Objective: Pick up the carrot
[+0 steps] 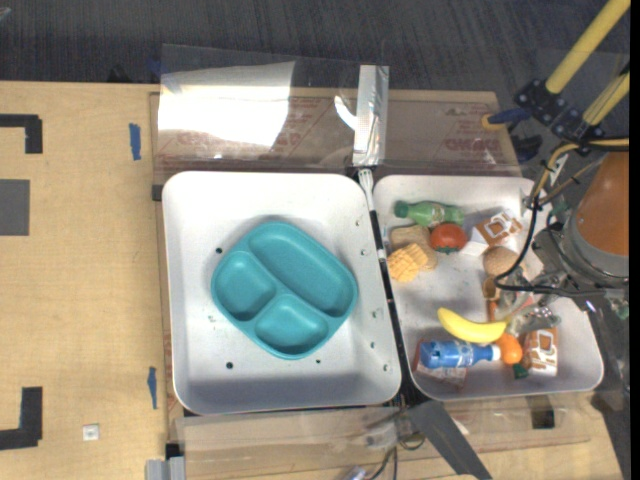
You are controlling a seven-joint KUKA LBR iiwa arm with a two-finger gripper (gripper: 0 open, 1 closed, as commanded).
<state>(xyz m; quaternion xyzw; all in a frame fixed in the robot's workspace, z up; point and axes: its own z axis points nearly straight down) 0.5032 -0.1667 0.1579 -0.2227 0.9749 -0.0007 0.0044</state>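
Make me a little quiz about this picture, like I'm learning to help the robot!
1. True or false: the teal plate lies in the same bin as the banana.
2. Which of these lies closest to the carrot? A. the green bottle B. the banana C. the teal plate
3. Fill in: the teal plate is split into ___ compartments.

Key: 1. False, the plate has the other bin to itself. 2. B. 3. Three.
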